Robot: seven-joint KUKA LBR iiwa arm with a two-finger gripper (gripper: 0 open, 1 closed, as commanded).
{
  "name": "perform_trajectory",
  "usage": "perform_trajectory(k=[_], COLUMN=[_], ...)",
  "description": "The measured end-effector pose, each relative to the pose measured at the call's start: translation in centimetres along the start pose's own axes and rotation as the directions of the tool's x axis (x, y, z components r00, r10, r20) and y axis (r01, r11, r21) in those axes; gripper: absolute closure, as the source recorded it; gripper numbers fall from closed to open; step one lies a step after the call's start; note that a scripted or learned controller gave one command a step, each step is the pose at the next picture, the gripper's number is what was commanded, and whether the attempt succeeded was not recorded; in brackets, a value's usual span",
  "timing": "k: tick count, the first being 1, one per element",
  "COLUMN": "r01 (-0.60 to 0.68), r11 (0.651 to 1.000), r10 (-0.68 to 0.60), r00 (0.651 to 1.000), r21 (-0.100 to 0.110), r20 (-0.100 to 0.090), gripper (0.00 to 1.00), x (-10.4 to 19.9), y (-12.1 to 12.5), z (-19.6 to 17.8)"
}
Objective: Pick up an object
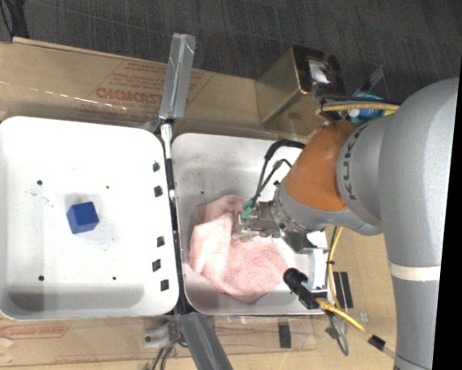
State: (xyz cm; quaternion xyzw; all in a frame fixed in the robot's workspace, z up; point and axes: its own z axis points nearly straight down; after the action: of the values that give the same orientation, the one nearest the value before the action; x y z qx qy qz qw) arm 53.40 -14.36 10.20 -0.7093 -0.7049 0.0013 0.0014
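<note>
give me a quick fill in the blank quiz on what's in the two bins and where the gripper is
1. The blue cube lies in the ____ bin of the camera view.
2. The cloth in the right bin is ____ in colour.
3. The gripper is over the ____.
4. The band above the wrist is ____.

Missing words: left; pink; cloth; orange
</note>
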Motion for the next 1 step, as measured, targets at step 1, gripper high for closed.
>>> perform_trajectory(k=[1], r01=[0.000], r11=[1.000], r10=[0.000], r00=[1.000], r21=[0.000], r20=[0.000], gripper=[0.00], x=[0.01], y=[0.01], z=[0.00])
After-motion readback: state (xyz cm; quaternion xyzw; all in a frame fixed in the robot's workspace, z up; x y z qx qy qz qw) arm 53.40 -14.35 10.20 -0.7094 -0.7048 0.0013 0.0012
